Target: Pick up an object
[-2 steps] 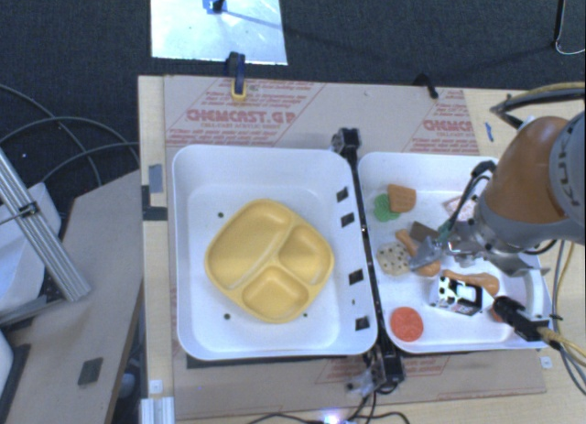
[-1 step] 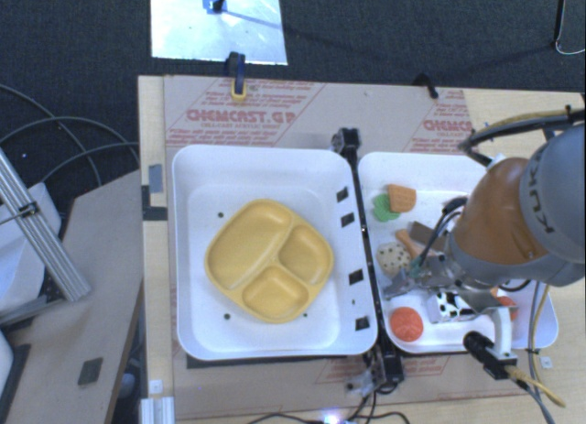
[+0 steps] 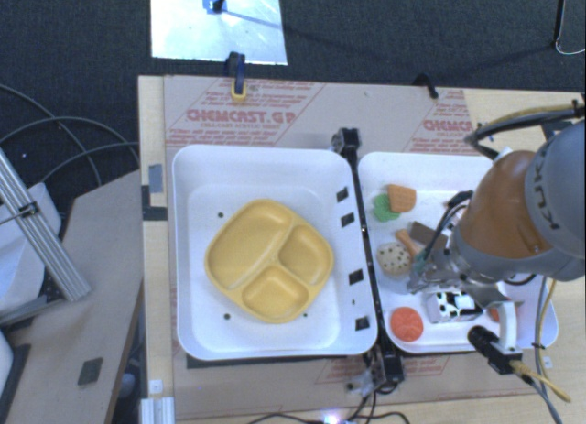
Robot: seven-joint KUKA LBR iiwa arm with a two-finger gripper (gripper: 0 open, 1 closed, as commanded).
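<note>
Arm low over the right bin, among small toy foods.

The grey arm (image 3: 513,221) with its orange band reaches in from the right of the frame, and its jaws (image 3: 428,277) hang low in the middle of the right bin (image 3: 430,164); whether they are apart or closed, or grip anything, cannot be told. Just left of them lies a speckled cookie (image 3: 394,257), with a small orange stick (image 3: 406,240) beside it. Above, toward the bin's upper left, sit an orange wedge (image 3: 401,198) and a green piece (image 3: 384,209). Below the jaws lie a black-and-white block (image 3: 450,304) and a red-orange round piece (image 3: 406,324). The left bin (image 3: 197,230) holds a yellow divided tray (image 3: 269,259) at its centre. Both bins rest on the tabletop (image 3: 302,111).
</note>
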